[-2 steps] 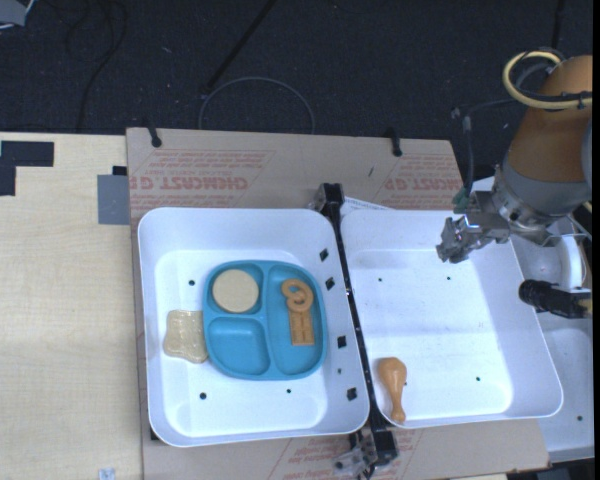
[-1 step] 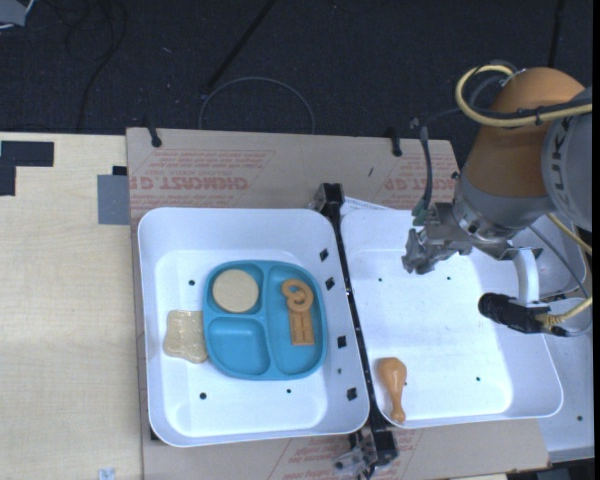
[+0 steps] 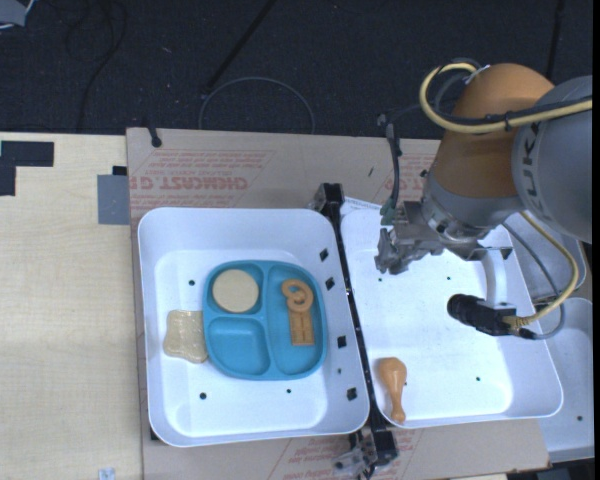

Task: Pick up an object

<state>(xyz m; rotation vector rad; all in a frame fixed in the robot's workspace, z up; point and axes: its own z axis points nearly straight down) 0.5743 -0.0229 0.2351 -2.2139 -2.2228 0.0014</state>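
White plastic makes up both bins, and the divider point(image 3: 342, 298) between them — a dark strip running from the far edge to the near edge — serves as the landmark. Left of the divider sits the left bin point(image 3: 170, 408), holding a blue tray point(image 3: 250, 353) with three compartments. A round tan disc point(image 3: 234, 290) lies in the tray's far-left compartment, well left of the divider. An orange-brown key-shaped toy point(image 3: 299, 311) lies in the long compartment on the tray's right side, the one nearest the divider. A pale yellow piece point(image 3: 186, 335) rests on the bin floor touching the tray's left edge, on the side away from the divider.

Right of the divider is the right bin point(image 3: 525, 393). An orange drumstick-shaped toy point(image 3: 393, 387) lies in its near-left corner, just beside the divider, with its thin end pointing toward the near wall. Nothing is touching it.

The grey arm point(image 3: 540, 158) with its orange band reaches in over the far part of the right bin. Its gripper point(image 3: 392, 258) hangs a little right of the divider, near the bin's far-left area and well apart from the drumstick. Whether its pincer is wide or narrow cannot be told at this angle — no object shows between it. A black cable fitting point(image 3: 478, 313) juts out below the arm, farther right of the divider, over the bin's middle.
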